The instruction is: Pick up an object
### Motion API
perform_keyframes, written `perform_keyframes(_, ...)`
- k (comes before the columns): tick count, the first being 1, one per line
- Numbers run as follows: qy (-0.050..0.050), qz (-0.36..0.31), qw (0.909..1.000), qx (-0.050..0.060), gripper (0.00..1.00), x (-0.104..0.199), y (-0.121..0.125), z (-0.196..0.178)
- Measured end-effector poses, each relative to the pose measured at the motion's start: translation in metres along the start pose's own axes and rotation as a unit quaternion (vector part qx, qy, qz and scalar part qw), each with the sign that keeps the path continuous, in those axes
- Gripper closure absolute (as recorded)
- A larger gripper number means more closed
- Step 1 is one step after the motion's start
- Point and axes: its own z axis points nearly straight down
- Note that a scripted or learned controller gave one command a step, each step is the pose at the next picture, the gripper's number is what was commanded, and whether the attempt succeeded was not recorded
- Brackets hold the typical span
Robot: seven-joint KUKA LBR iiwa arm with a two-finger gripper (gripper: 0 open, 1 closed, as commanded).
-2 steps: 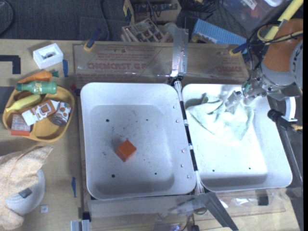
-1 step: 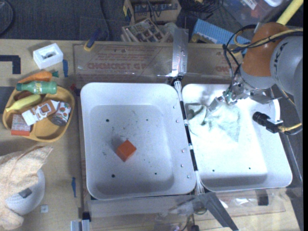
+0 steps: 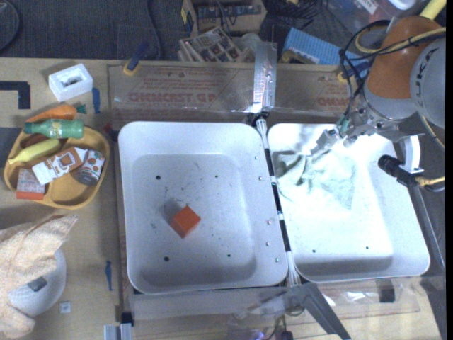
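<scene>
Camera view, looking down at a slant, shows 2 shallow white bins side by side. The orange block (image 3: 186,221) lies alone on the floor of the left bin (image 3: 141,147), a little left of and below that bin's middle, turned so that a corner points toward the near edge. It looks roughly cube-shaped, so I judge it has no long axis to speak of; the jaws can close across either pair of flat sides, provided the wrist turns to match its rotated set.

The gripper (image 3: 311,163) hangs over the upper left part of the right bin (image 3: 396,261), near the divider between the 2 bins. This part of the picture is washed out and blurred, so I cannot tell how the jaws stand, and nothing can be made out between them. The arm (image 3: 400,69), with its orange band, reaches in from the right.

From the gripper the block lies to the left and toward the near edge, across the divider and well apart from it. The coming move, as I judge it, is a travel over the raised rims at the divider, then a descent onto the block.

Room is generous: the block touches nothing and stands clear of all 4 walls of its bin. A yellow bowl of toy food (image 3: 56,163) sits outside the left bin, well out of the way.
</scene>
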Motion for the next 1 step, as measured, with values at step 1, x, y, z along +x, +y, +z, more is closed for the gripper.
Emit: perform_keyframes(1,0.002,0.063,0.9980,0.003,0.00,0.0143,-0.0481,0.0190)
